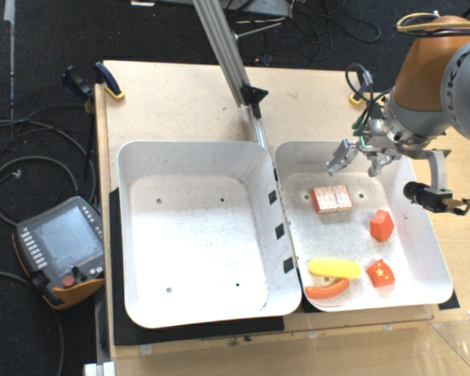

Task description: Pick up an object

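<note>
The likeliest candidate for the pick is the pink-and-white block [331, 199], lying flat in the upper middle of the right bin [431, 276]; it sits apart from the other pieces, with bare floor on all sides, which I judge makes it the easiest to close upon; the gripper [359, 160] hangs above the bin's far end, up and to the right of the block, near it but not touching; its fingers are spread apart with nothing between them, so it is released and carrying nothing; that posture suits an approach, since the jaws must be parted before they can straddle anything.

Further toward the near side lie an orange block [381, 225] close to the right wall, a red cube [381, 273] with a small yellow mark, a yellow banana-shaped piece [334, 269] and an orange-red curved piece [327, 290] just beside it, the two touching or nearly so; that pair, crowded against the near rim, would likely be harder to take cleanly.

The left bin [133, 210] stands edge to edge with the right one on the worktop [180, 100]; a slanted metal post [223, 45] rises behind the seam between them; a teach pendant [61, 245] rests on the floor to the left, well away from the work.
</note>
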You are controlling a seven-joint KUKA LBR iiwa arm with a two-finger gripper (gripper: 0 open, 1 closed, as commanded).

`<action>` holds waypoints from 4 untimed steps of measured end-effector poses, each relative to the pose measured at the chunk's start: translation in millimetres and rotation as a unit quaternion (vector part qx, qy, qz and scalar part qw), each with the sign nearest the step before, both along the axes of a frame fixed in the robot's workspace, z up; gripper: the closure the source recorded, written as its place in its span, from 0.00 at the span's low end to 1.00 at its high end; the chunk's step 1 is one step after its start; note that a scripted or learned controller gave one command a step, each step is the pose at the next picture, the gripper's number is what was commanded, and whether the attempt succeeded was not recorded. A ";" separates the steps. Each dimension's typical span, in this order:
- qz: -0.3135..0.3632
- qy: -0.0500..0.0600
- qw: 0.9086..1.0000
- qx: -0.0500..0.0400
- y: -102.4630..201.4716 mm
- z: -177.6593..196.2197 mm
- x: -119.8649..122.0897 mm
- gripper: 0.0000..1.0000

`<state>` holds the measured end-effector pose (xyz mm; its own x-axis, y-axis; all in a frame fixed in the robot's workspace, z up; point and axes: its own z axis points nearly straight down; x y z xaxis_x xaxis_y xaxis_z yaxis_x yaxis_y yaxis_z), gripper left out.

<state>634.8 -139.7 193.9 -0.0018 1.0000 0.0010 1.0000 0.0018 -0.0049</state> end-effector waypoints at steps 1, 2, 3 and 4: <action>0.001 -0.002 1.000 -0.001 0.0 3.2 1.1 0.00; 0.000 0.000 1.000 0.000 -0.3 -60.6 3.5 0.00; -0.001 -0.001 1.000 -0.001 0.5 -101.4 2.8 0.00; -0.001 -0.004 1.000 -0.001 0.5 -88.2 4.3 1.00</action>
